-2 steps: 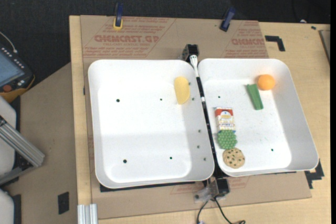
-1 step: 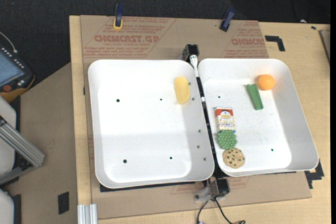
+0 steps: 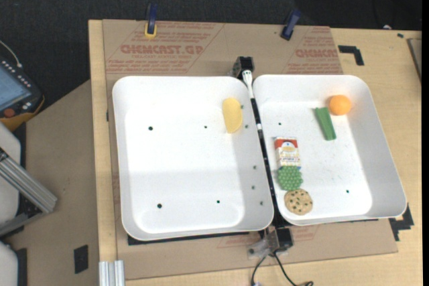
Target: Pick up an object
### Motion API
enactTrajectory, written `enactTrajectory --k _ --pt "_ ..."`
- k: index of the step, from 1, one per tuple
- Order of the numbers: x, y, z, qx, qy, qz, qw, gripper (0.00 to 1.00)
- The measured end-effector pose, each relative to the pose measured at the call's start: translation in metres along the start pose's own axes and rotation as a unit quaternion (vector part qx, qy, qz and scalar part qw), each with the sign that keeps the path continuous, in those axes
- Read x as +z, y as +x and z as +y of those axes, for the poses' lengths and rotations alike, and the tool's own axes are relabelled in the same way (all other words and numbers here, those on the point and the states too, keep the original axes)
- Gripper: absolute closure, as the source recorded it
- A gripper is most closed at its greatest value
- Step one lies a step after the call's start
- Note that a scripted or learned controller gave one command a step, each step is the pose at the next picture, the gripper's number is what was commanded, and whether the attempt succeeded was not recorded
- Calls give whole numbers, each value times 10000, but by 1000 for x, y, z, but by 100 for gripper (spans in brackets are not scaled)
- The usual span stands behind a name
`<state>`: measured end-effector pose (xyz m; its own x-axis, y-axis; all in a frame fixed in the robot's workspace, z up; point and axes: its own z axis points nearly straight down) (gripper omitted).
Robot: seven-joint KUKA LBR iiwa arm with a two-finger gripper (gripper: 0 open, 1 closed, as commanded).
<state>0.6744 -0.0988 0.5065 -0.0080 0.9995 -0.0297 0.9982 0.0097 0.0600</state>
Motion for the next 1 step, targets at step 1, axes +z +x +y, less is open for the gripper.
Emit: enactTrajectory --k 1 --pt "-11 0 1 -3 -26 -11 10000 100"
